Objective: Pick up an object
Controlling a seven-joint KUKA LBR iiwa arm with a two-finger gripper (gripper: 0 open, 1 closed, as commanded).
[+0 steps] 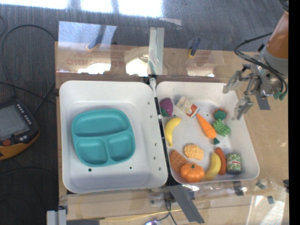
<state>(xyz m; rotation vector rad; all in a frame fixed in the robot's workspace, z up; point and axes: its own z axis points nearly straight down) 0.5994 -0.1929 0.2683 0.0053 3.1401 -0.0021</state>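
camera view: fingers (236, 99) spread above right bin (251, 146)

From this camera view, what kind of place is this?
Probably a robotics lab bench: two shallow white bins, plastic toy food such as an orange pumpkin, and a grey arm's end effector above.

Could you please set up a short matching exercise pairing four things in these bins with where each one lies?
Things:
1. teal plate
2. pumpkin
3. purple eggplant
4. green can

Places:
A. right bin, far corner beside the divider
B. right bin, near edge, beside the waffle
C. left bin
D. right bin, near corner on the arm's side

Pairs: 1-C, 2-B, 3-A, 4-D
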